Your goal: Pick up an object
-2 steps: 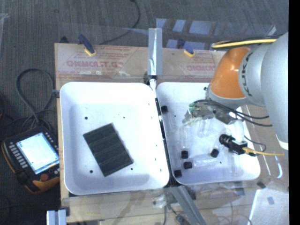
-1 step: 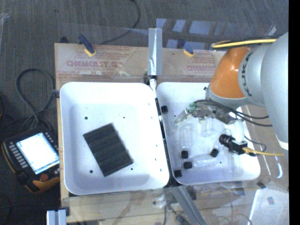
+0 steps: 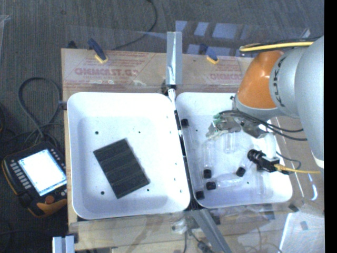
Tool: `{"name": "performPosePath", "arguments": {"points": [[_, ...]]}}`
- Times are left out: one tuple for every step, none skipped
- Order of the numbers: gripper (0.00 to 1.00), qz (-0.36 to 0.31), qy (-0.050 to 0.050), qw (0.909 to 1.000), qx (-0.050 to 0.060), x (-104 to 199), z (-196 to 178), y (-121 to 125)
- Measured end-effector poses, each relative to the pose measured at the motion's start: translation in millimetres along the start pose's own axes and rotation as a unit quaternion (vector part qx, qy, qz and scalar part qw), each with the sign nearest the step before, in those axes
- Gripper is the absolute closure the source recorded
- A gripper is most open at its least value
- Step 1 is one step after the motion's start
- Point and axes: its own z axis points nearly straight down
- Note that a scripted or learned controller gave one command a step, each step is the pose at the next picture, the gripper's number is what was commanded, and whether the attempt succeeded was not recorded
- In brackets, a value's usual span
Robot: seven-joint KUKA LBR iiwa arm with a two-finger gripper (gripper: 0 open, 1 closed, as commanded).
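A: Bench, slanted overhead look. Two white bins side by side. Left bin (image 3: 79,141) carries one item: a dark ribbed rectangular pad (image 3: 121,168), lying flat, turned at an angle, near the bin's middle, apart from every wall.

B: And the arm?

A: Grey arm with the orange band (image 3: 258,83) comes in from the right, over the right bin (image 3: 195,109). The gripper (image 3: 227,124) sits low in that bin's upper half. Whether the claw is released or clenched, cannot tell; the wrist and cabling hide it.

B: Anything between it?

A: Nothing that can be made out. Right bin holds clear plastic pieces (image 3: 226,183), hard to separate from the white floor, with several small black caps (image 3: 209,185) scattered near the bottom wall.

B: Off the bench?

A: Teach pendant (image 3: 37,173) with a lit screen on the floor at left. Two blue clamps (image 3: 97,50) on the board behind the bins.
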Motion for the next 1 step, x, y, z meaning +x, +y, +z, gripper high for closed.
{"name": "performPosePath", "arguments": {"points": [[0.00,0.000,0.000,1.0000,0.000,0.1,0.0,0.0]]}}
